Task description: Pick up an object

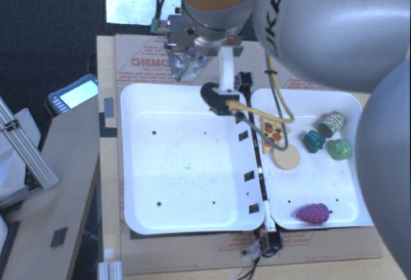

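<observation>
My gripper hangs over the cardboard just past the far edge of the left bin, with nothing seen in it. All the objects lie in the right bin. A yellow pizza-slice toy and a tan disc lie near its left wall. A teal piece, a green can and a green ball cluster at the far right. Purple grapes rest near the front edge.
The grey arm fills the upper right and hides part of the right bin. A black cable clamp and a yellow cable hang over the divide between the bins. A small device sits off the bench at left.
</observation>
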`<act>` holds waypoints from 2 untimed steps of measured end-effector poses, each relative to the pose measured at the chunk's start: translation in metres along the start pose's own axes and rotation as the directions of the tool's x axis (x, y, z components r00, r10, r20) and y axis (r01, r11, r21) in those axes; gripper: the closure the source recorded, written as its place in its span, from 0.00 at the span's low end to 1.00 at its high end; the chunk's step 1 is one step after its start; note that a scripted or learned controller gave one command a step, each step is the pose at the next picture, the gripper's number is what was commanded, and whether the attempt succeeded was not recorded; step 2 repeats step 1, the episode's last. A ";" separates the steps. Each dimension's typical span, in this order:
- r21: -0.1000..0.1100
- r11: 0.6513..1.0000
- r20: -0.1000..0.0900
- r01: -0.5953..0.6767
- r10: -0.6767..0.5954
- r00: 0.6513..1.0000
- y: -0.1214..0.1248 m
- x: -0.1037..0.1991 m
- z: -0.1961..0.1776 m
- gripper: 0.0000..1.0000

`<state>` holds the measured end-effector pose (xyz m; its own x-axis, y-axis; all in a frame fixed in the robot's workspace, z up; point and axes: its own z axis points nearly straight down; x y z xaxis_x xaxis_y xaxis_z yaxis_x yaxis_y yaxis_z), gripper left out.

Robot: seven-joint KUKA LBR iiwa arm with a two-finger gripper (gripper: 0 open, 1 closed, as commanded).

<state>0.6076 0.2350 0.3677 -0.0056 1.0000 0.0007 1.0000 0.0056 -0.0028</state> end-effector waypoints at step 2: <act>-0.019 1.000 -0.005 0.001 -0.001 1.000 0.015 -0.001 -0.132 1.00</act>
